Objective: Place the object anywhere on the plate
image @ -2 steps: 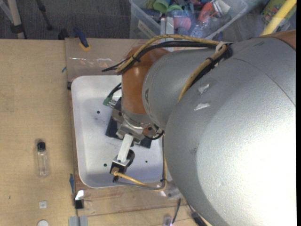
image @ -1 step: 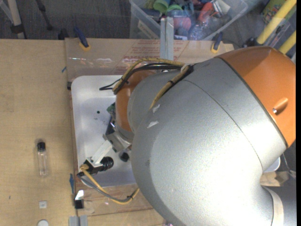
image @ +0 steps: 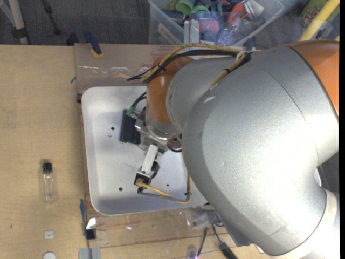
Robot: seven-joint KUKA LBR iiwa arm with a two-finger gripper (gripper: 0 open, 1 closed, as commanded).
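My grey arm, with its orange band, reaches in from the right and covers most of the bench. Its wrist hangs over the middle of the left white bin (image: 102, 161). The gripper (image: 128, 128) is a dark block pointing left and down toward the bin floor, close above it. Nothing can be made out in its grasp from this angle. The arm hides the right part of this bin and all of the bench beyond it.
A small clear vial with a black cap (image: 48, 181) lies on the wooden bench left of the bin. A clear tub of colourful toys (image: 215, 9) stands at the back. A blue clamp (image: 95, 48) sits at the bin's far left corner.
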